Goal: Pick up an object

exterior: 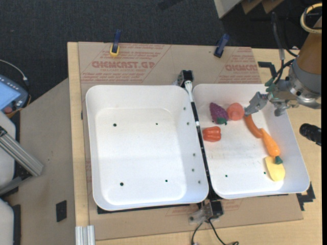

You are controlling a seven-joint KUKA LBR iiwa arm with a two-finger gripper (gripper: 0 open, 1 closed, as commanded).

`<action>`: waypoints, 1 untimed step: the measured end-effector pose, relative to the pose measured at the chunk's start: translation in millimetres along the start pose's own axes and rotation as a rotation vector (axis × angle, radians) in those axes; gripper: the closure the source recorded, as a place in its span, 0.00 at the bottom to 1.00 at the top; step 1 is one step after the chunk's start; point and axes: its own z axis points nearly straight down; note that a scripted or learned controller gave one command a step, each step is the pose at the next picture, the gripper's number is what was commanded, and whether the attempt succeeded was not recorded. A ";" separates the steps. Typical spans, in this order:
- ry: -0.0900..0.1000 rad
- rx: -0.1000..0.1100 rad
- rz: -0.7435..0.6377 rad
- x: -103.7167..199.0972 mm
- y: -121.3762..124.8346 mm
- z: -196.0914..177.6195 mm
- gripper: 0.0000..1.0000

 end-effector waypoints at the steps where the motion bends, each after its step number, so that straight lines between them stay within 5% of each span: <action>1: 0.000 0.003 0.003 -56.3 30.4 112.0 0.00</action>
